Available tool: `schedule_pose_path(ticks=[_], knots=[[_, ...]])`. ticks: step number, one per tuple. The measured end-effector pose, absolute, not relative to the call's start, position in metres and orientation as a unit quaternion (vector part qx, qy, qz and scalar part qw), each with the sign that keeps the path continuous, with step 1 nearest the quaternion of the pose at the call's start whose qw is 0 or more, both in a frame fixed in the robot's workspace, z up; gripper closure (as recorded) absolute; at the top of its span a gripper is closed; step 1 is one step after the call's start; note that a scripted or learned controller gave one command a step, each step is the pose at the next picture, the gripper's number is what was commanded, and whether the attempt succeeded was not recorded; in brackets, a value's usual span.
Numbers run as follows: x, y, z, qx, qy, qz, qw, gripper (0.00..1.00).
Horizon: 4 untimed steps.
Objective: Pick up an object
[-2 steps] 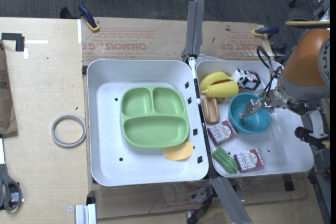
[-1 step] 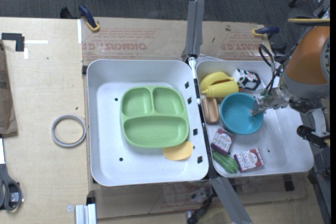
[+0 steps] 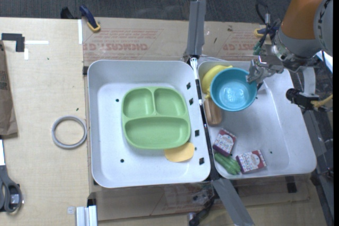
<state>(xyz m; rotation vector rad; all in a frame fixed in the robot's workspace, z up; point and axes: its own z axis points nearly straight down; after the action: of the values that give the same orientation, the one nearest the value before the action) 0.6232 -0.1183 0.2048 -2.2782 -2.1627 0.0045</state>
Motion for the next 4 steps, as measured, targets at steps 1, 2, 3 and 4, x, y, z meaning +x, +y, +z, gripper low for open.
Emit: schedule_pose_path(ticks=[1, 2, 3, 4], knots=[[0.662, -0.141, 0.120, -0.663, -0.749, -0.0010, -0.005, 1.00], [0.653, -0.098, 0.191, -0.536, -0.844, 0.0006, -0.001, 1.00], [0.568, -0.143, 0.124, -0.479, -0.878, 0.0004, 0.000, 1.00], [0.504, -0.095, 0.199, -0.413, -0.911, 0.0006, 0.000, 1.00]])
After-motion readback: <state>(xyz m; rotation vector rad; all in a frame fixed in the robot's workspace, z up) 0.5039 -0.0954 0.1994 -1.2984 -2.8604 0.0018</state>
